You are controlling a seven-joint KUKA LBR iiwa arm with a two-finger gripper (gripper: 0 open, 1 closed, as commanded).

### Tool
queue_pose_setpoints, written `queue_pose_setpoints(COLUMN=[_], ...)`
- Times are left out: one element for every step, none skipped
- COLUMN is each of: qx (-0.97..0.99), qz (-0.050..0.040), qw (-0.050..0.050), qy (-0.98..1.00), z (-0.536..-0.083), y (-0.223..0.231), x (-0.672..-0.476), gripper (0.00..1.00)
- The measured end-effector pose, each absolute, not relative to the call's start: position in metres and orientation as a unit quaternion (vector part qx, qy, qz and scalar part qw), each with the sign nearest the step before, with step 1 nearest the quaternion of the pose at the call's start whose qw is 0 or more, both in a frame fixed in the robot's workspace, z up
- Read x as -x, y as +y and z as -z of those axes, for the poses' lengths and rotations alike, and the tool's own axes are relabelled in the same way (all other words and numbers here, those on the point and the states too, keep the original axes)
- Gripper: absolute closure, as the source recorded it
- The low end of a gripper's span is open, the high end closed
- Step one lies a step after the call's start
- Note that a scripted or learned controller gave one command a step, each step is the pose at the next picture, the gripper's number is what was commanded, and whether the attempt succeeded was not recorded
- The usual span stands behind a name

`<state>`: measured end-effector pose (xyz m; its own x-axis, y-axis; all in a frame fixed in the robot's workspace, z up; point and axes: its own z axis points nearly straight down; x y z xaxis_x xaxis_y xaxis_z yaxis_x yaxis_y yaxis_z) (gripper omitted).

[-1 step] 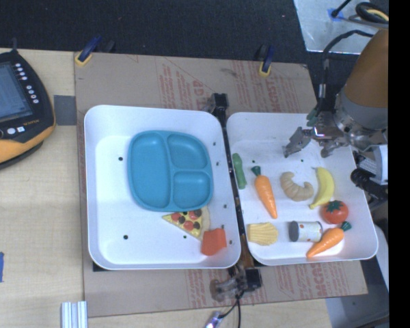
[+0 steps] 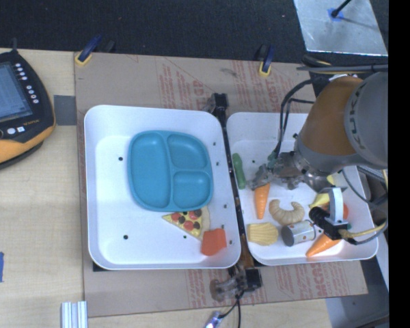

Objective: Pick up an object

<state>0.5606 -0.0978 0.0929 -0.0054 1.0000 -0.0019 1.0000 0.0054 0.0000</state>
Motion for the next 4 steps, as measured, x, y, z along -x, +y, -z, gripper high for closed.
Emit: queue_pose_setpoints(qx=[-0.706,-0.706,-0.706,-0.706], qz=[0.0010,0.0021,0.0023,0.0007], qw=[-0.001,-0.002,-0.002,-0.001], qy=[0.708,0.708,0.709,0.709], z=[-0.092,-0.102,-0.102,-0.092], y=[-0.092,-0.094,-0.094,-0.099], x=[-0.607,-0.607,-0.606,-0.639], gripper=[0.00,1.00,0.00,0.00])
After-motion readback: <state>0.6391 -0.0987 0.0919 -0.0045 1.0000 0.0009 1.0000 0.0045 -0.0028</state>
